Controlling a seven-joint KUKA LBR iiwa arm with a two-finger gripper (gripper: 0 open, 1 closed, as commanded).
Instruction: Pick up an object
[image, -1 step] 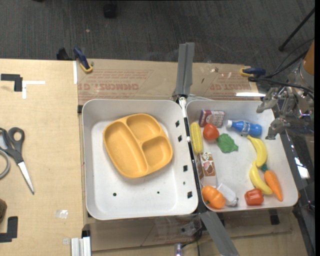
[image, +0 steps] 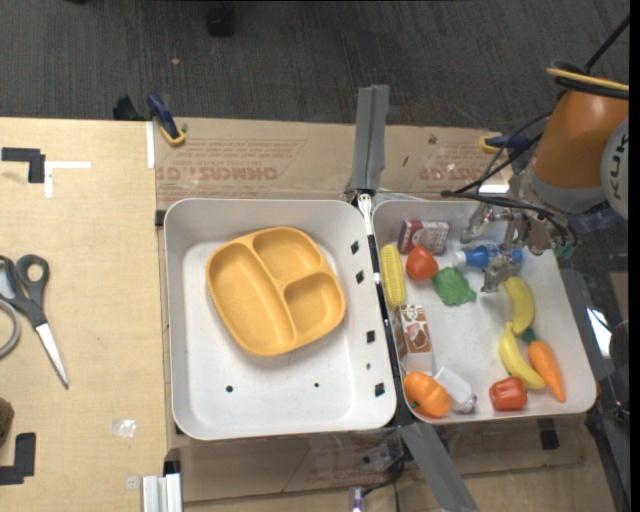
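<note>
An orange toy pepper (image: 428, 394) lies at the right bin's (image: 582, 330) near edge; the gripper (image: 503, 262) hovers over a blue item (image: 482, 256), finger state unclear

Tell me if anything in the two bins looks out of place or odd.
Nothing is spilled or damaged. The yellow divided plate sits askew in the left bin, turned against its walls. The toy food is jumbled in the right bin, with the gripper over it.

Toy foods (image: 470, 320) scattered loose in right bin (image: 577, 320): corn, bananas, carrot, tomato.
</note>
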